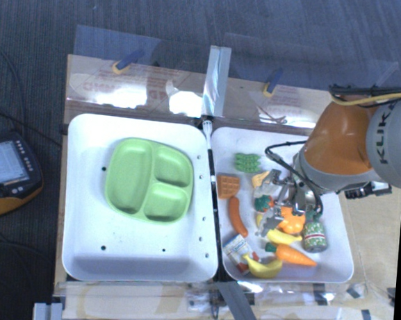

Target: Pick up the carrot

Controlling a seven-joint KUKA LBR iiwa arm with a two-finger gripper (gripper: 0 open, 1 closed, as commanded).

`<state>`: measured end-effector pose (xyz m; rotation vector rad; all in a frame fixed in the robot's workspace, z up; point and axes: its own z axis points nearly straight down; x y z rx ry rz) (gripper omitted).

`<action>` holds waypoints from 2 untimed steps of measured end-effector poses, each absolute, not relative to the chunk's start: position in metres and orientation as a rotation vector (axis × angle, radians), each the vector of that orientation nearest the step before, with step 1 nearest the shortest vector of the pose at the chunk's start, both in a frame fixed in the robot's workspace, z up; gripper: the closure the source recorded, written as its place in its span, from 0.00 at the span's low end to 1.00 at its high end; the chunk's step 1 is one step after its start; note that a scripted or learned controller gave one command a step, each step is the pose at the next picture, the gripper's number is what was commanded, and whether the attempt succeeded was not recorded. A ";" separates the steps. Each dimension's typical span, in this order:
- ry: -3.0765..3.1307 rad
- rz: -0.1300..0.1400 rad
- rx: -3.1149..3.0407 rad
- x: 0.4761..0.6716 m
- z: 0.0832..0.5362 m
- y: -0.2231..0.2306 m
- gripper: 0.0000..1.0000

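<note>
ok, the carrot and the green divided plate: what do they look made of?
Carrot: probably moulded plastic toy food, judging by its even orange colour and smooth surface; too small to be sure. Green divided plate: likely plastic with a matte to soft-sheen finish, given its uniform lime colour, rounded moulded compartment ridges and faint highlights.

This is a robot laboratory: an industrial arm (369,146) works over a bench (89,76) with two white bins (81,250), a control pendant (4,170) and cables lie on grey carpet (30,36).
</note>
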<state>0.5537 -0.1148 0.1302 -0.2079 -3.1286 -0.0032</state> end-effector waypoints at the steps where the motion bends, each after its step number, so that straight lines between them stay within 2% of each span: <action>1: -3.145 -0.001 -0.235 0.542 0.091 -0.141 0.00; 2: -3.154 0.003 -0.233 0.545 0.103 -0.141 1.00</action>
